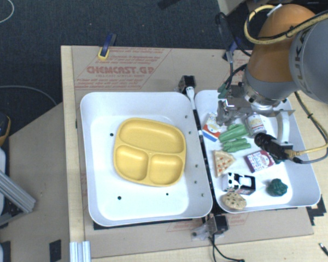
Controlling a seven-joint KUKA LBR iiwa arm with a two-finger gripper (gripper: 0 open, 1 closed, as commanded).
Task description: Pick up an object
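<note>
two bins: gripper over green beans, yellow tray in left.

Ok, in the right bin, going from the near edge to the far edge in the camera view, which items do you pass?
Cookie → black-and-white toy → pizza slice → green bean pods → gripper at the far end.

One fixed camera looks down on the bench at a slant from above, far enough back to take in both white bins: the left bin with its yellow tray, and the right bin. The arm enters from the right edge.
</note>
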